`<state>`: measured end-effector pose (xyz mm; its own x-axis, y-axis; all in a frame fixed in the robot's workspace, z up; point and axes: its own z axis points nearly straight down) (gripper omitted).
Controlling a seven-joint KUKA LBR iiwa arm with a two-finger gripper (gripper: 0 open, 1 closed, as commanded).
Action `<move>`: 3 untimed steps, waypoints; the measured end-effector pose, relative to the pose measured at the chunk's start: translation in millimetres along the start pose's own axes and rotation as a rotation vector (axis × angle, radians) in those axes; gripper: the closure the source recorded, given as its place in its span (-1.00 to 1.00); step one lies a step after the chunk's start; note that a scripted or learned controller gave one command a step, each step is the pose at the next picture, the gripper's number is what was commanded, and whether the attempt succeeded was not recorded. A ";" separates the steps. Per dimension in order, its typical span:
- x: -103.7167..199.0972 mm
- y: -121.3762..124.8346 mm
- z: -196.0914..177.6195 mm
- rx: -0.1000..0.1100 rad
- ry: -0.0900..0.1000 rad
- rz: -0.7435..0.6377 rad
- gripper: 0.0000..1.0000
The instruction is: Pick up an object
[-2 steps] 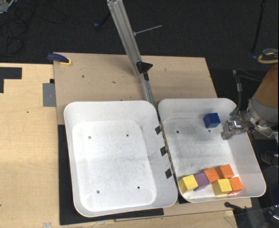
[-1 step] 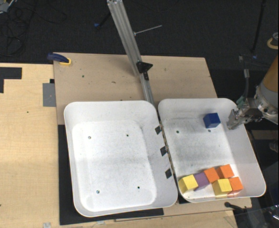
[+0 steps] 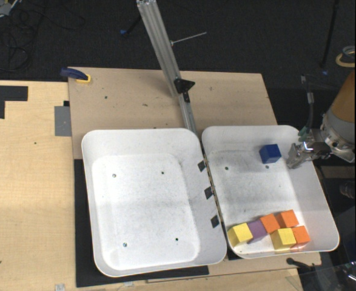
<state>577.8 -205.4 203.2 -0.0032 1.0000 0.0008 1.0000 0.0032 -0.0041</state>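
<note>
A blue cube point(image 3: 270, 153) lies in the upper part of the right bin point(image 3: 250, 187). Along that bin's near edge sits a cluster of blocks: a yellow one point(image 3: 241, 233), a purple one point(image 3: 257, 228), an orange one point(image 3: 270, 222), another orange one point(image 3: 288, 218), a second yellow one point(image 3: 282, 238) and an orange one point(image 3: 300, 234) at the right end. My gripper point(image 3: 298, 153) hovers at the bin's right rim, just to the right of the blue cube and apart from it. Nothing shows between its metal tips.
The left bin point(image 3: 144, 199) stands beside the right one, with black clips point(image 3: 208, 192) on the shared edge. A slanted aluminium rail point(image 3: 165, 53) rises behind the bins. A blue and yellow clamp point(image 3: 76, 74) lies at the bench's far left corner.
</note>
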 end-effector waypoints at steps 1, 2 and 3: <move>49.7 -5.9 7.0 0.000 0.003 -0.001 1.00; 107.8 -5.7 7.0 0.000 0.003 -0.001 1.00; 151.4 -13.9 -7.9 0.000 0.001 0.001 1.00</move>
<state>563.4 -54.0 211.3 -0.0021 1.0000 0.0017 1.0000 0.0021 -0.0040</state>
